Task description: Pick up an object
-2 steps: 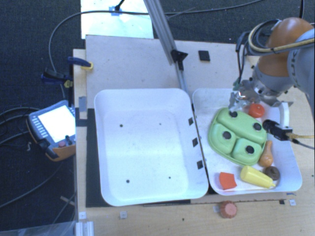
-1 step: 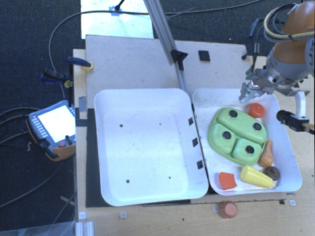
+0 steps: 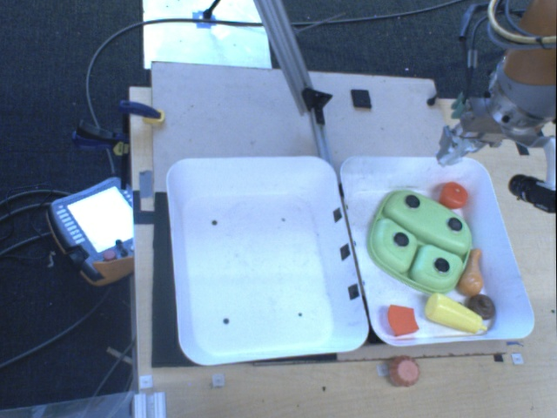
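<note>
White plastic is forming both shallow bins sitting side by side on the tabletop [image 3: 287,116]. The left bin [image 3: 187,181] is lying beside the right bin [image 3: 513,268], which is carrying all the objects. A large green moulded tray [image 3: 419,238] with dark round spots is lying tilted across the middle of the right bin. A red ball [image 3: 452,195] is resting just beyond its far right corner, near the far rim. An orange pear-shaped piece [image 3: 472,275] is lying against the tray's right edge, and a small brown round item [image 3: 479,306] is sitting just below it. A yellow elongated piece [image 3: 454,313] is lying along the near wall, touching or nearly touching the brown item, and an orange-red block [image 3: 401,320] is sitting to its left. The grey arm with its orange band is reaching in from the right, and the gripper [image 3: 452,149] is hovering over the far rim of the right bin, near the red ball but apart from it. The jaws are showing nothing between them; how far they are standing apart cannot be told. A reddish disc [image 3: 403,371] is lying on the tabletop outside the bins.
</note>
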`<state>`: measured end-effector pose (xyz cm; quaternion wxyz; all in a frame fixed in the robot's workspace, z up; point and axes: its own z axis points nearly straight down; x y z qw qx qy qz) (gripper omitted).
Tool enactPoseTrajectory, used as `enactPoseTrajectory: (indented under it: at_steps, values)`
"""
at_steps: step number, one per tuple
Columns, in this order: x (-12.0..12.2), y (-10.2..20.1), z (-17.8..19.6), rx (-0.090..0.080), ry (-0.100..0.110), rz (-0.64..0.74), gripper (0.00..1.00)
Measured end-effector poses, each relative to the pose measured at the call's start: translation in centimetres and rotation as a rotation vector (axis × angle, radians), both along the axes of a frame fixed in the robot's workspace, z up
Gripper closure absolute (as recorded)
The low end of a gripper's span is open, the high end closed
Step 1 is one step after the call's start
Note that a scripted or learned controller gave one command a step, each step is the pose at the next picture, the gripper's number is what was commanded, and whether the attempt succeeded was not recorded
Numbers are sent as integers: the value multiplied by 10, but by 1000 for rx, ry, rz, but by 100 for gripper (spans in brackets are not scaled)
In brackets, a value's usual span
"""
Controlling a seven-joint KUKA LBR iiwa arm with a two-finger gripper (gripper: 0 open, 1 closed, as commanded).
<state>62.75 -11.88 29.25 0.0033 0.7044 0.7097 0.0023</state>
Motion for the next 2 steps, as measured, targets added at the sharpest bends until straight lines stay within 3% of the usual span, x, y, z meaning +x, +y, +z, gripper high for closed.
enactPoseTrajectory:
  at_steps: [2]
  values:
    - [-32, 93, -35, 2, 8, 1, 100]
